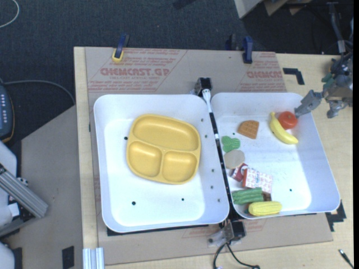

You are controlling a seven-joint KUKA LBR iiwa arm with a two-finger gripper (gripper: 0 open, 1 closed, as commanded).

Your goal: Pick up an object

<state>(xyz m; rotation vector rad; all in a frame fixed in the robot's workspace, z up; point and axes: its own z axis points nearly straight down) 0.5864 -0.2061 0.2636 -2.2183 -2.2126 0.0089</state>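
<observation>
Surface [168, 66]: cardboard-topped, two white bins. Nearest, right bin [314, 172]: corn cob [264, 208], cucumber [247, 195], red-white packet [255, 178]. Left bin [112, 167]: yellow divided plate [163, 148]. Farther: banana [282, 130], tomato [288, 119]. Pincer [320, 102]: at right bin's far rim, spread, grasping nothing. Pick not yet made.

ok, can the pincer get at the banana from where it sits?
Probably yes. The pincer hovers at the right bin's far right edge, close to the banana; only the red tomato crowds it on one side.
</observation>
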